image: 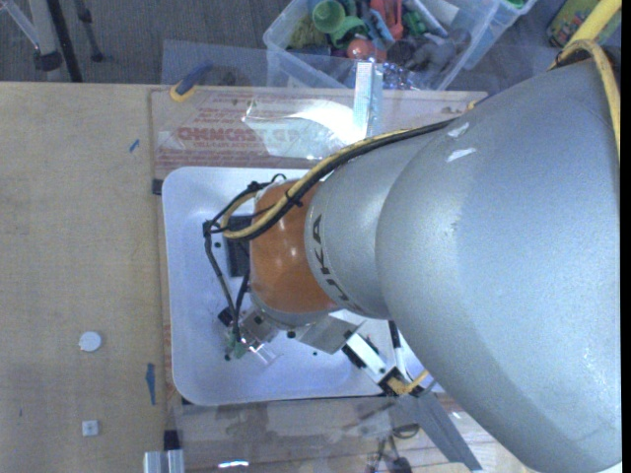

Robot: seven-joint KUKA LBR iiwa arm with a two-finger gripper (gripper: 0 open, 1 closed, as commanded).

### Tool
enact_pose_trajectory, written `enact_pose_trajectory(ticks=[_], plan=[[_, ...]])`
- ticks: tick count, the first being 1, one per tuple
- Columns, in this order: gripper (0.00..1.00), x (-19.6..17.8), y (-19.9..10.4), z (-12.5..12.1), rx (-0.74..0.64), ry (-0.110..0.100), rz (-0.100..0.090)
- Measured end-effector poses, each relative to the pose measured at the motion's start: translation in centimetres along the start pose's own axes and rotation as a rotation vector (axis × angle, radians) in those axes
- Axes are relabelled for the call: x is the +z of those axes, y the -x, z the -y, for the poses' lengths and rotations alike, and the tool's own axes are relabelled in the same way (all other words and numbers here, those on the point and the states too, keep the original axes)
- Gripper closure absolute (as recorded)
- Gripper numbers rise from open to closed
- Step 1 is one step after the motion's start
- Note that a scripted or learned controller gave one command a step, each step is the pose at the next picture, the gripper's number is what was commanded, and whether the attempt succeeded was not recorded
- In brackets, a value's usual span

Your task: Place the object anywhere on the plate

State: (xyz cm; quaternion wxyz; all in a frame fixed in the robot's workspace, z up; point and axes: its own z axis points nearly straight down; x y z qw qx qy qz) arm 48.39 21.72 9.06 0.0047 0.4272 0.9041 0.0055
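Plate and object: you cannot pick out either, since the arm (463, 235) hides most of the white bin (187, 294). Your jaws (246, 343) hang low over the bin's near part, under the orange band (281, 259); whether they are open or shut, you cannot tell. Beyond the bin's far edge stands a clear box of toys (394, 18). A small white disc (90, 341) lies on the table (69, 215), left of the bin.
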Motion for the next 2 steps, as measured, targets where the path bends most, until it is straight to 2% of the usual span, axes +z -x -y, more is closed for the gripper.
enact_pose_trajectory(ticks=[1,2], plan=[[1.00,-0.1,1.2,1.1,-0.467,0.001,-0.002],[1.00,0.0,-0.3,-0.4,-0.777,-0.001,0.004]])
